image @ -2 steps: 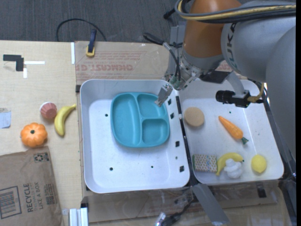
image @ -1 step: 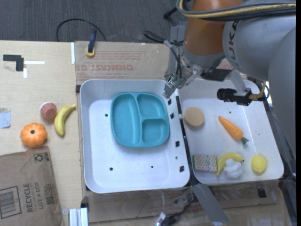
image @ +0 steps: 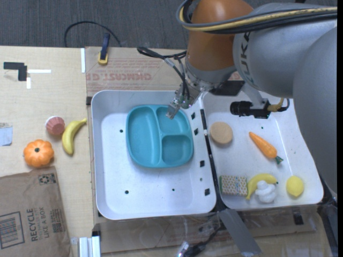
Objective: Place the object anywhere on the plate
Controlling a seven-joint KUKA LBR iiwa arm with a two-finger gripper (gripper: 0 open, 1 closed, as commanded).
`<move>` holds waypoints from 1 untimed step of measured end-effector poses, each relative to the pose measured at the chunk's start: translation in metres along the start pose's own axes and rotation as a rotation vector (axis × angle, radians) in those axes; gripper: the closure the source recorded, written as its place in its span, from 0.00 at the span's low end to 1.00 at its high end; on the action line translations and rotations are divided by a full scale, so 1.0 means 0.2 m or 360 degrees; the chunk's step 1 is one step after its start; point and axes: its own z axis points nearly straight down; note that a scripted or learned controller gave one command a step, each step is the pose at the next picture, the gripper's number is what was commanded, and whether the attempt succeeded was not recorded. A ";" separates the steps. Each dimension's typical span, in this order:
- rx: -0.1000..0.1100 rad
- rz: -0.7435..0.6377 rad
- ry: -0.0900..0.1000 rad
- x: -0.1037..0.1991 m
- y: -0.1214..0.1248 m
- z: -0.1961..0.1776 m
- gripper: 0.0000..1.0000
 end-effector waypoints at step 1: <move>0.0000 -0.0057 -0.0001 -0.06 -0.29 -0.08 1.00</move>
